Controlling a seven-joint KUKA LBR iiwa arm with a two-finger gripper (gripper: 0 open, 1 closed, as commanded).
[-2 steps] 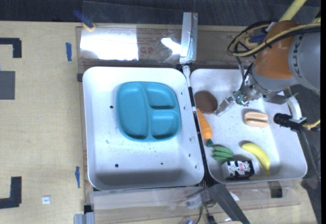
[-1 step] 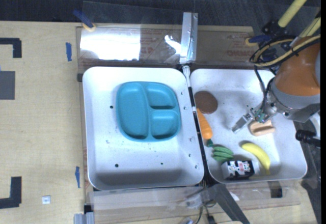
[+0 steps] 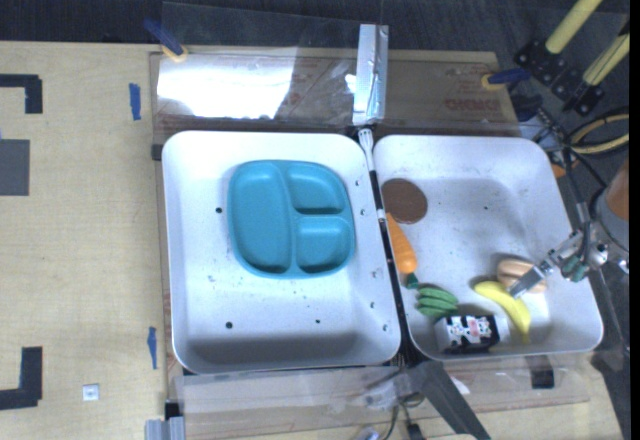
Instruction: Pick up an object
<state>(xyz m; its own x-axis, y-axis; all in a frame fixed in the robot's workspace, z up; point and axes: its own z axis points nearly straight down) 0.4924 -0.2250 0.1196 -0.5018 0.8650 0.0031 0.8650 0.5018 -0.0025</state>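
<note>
Nearby, banana (image 3: 503, 302) and carrot (image 3: 402, 246) crowd right bin (image 3: 470, 183), tool (image 3: 562, 263) grip state unclear

Colours in the two white bins (image 3: 190, 228)

Blue tray (image 3: 292, 216) on the left; on the right a brown disc (image 3: 404, 200), orange carrot (image 3: 402, 246) with green top, yellow banana (image 3: 504, 302), black-and-white spotted can (image 3: 468, 330).

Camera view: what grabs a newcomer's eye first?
The blue divided tray in the middle of the left bin stands out most. Next, the cluster at the near side of the right bin: a yellow banana, an orange carrot along the left wall, and a brown disc behind it. The pincer hovers at that bin's right edge.
</note>
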